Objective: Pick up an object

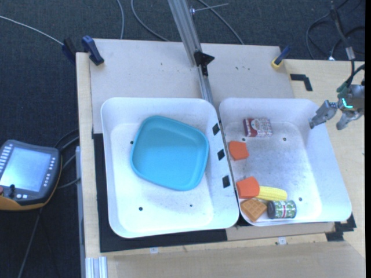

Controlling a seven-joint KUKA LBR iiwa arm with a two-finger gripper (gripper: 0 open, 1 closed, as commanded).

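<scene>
Two shallow white bins side by side on a pale bench. In the left bin [116,172], a blue plate [170,152], square with rounded corners, lying flat and slightly turned, taking up most of the floor.

In the right bin [324,172], several small things. Toward the far side, a small red and white carton [257,127] lying on its side. Nearer and to the left of that, close to the bin's left wall, an orange block [238,150]. Nearer still, a second orange-red block [248,187], with a yellow corn cob [272,193] just beside it on the right, the two touching or nearly so. At the near edge, a tan waffle [253,209] against the bin's corner, and a small dark can [282,209] on its side just to the right of that, below the corn.

Gripper [329,118] at the far right, hovering over the right rim of the right bin, well apart from every item inside. Two grey fingers [320,116] spread apart, pointing left and down, nothing between them. A small teal light on the wrist behind.

Along the divide between the bins, a slanted metal rail [184,22] running from the far side down toward the middle. Blue clamp [91,49] at the bench's far left corner, yellow clamp [280,57] at far right. On the floor to the left, a handheld control pad [26,172] with a lit screen.
</scene>
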